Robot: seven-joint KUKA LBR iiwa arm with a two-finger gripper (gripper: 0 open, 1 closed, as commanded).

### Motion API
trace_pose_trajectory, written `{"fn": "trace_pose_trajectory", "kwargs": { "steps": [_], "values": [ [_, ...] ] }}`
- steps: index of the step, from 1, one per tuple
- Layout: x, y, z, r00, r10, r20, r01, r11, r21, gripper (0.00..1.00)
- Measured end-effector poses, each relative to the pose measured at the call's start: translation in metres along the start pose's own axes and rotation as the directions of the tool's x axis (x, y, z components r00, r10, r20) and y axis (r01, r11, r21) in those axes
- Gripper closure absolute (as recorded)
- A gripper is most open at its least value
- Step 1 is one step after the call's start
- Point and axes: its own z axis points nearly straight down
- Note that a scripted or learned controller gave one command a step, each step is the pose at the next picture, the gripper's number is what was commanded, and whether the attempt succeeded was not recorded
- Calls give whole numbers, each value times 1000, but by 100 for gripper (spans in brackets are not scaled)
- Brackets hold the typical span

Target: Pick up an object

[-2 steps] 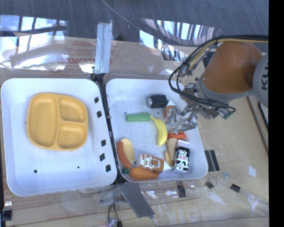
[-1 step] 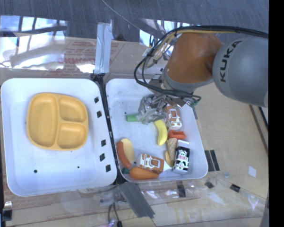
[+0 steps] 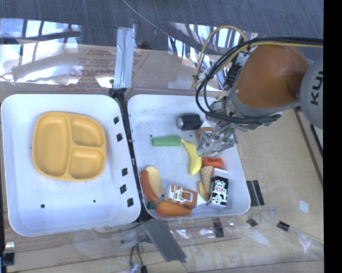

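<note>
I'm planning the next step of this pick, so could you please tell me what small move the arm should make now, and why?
Probably a short, straight descent. The hand hangs over the right white bin, beside the curved yellow toy banana and above a small orange-brown item I cannot identify. Nothing visibly sits in its grip, so the pick looks not yet done.

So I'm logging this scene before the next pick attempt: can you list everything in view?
White bins: two, side by side on the bench.
Divided tray: one, yellow, in the left bin.
Green stick: one, right bin, upper middle.
Dark cylinder: one, black, right bin, near the top.
Banana: one, yellow, right bin centre.
Cow-print carton: one, black and white, right bin lower right.
Hot dog: one, red and tan, lower left of right bin.
Carrot: one, orange, bottom edge.
Arm: grey and orange, over the right bin.
Claw: metal, above the banana's right side.
</note>
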Motion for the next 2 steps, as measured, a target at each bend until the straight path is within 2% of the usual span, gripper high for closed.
{"fn": "trace_pose_trajectory", "kwargs": {
  "steps": [1, 2],
  "values": [
    [-1, 0, 1, 1000, -2, 1, 2, 1000, -2, 0],
    [11, 0, 88, 997, -72, 2, 72, 997, -5, 0]
  ]
}}
